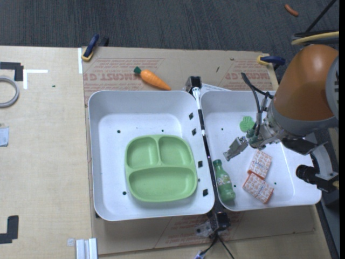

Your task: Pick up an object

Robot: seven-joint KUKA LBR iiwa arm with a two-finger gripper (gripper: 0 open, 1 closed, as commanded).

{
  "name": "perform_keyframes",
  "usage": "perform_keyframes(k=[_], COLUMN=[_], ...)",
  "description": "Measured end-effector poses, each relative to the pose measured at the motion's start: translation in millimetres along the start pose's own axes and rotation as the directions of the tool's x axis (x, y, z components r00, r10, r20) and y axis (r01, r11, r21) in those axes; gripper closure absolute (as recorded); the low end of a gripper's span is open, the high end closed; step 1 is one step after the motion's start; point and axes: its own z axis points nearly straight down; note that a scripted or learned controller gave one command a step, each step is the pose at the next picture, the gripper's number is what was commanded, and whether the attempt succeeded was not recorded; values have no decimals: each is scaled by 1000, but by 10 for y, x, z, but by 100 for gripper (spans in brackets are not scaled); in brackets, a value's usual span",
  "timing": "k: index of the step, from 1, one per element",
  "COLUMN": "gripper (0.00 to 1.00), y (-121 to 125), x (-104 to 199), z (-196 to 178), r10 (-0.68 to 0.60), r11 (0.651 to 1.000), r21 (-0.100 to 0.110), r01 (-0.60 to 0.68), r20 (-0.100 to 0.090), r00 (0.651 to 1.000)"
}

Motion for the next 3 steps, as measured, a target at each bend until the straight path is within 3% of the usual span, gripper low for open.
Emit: perform_keyframes(k=[1,2,3], gripper=[0,0,0], y=[87,-331,-269], x=[-951,-892,-547], z=[697,1332,1356], r10=[-15,-351,-627], r11=[1000,936,779], r21=[2,-7,-1], r01=[15,351,627], r20=[0,10,13], r00=[1000,936,779])
